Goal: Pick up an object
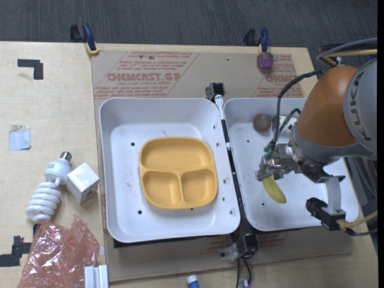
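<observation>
The banana [274, 190] lies mid-floor in the right bin [252, 215], its upper end under your gripper [269, 168] (I cannot tell how its fingers stand). Centre them across the fruit's width, then lift straight, clear of the 1 ball [261, 122] by the far wall.

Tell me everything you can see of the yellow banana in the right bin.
The yellow banana lies flat on the floor of the right white bin, towards its front half, slanting from upper left to lower right. It looks smooth and plastic-like. Its upper end is hidden under the grey arm's gripper; a grip cannot be confirmed.
</observation>
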`<state>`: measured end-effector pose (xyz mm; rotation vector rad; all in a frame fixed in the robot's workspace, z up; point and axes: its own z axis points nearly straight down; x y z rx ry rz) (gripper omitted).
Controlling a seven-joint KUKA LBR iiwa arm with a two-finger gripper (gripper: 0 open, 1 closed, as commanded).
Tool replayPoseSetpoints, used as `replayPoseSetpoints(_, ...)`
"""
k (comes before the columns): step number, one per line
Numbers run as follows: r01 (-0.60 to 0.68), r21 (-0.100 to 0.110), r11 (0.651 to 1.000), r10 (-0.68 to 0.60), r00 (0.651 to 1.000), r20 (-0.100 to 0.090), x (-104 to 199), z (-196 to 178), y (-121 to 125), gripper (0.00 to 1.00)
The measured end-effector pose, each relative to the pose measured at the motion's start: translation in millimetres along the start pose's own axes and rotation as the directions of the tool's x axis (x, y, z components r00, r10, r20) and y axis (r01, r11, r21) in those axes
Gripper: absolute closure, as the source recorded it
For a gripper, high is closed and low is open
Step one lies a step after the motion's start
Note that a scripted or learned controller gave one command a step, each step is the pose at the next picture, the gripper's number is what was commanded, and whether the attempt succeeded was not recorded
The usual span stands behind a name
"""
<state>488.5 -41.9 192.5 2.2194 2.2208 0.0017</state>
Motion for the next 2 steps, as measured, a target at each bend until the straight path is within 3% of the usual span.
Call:
replayPoseSetpoints(1, 0.002, 0.003, 1.0, -0.002, 1.0, 0.001, 38, 1, 70, 1.0)
replayPoseSetpoints(2, 0.001, 0.003, 1.0, -0.001, 1.0, 0.0, 50, -19, 33, 1.0)
